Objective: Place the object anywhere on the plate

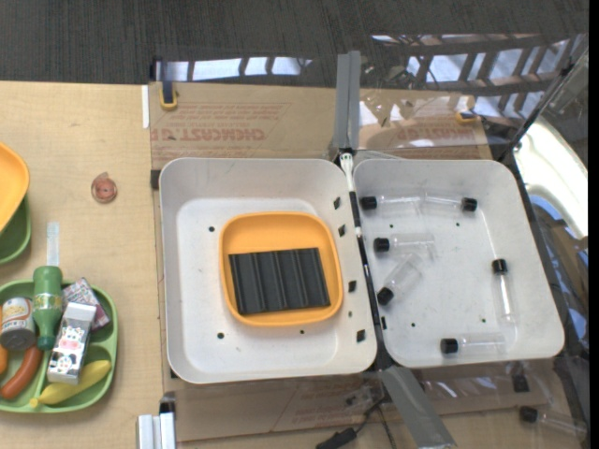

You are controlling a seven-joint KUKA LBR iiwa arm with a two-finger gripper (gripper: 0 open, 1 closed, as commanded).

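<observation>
Nearest the cam, bottom left, a green plate [94, 382] sits on the wooden bench w/ toy food on it: a green bottle [47, 299] standing upright, a small white carton [67, 344], a yellow banana [80, 382], a red sausage [19, 374] and a small can [15, 316]. Farther back on the left edge, an orange dish [9, 190] over a green one, cut off by the frame, and a small pink round thing [105, 188] lies alone on the wood. Two white bins sit side by side. In the right bin [524, 241] lie several clear tubes w/ black caps, well apart: one near the front wall [473, 345], long axis running left-right, cap at its left end; one by the right wall [503, 290], long axis front-back, cap at the far end; one [401, 277] lying diagonal, cap toward front left; one [404, 245] lying left-right w/ cap at left; two more along the back, [388, 200] cap left and [449, 202] cap right. Which tube is the task's object, can't tell. In the left bin [187, 279] sits the orange plate [281, 269], roughly centred, w/ a dark ribbed insert [281, 281] on it, ribs running front-back. No tube touches the plate. Behind both bins, a cardboard sheet [243, 129] w/ mirrored red print. Gripper finger state: can't tell.
</observation>
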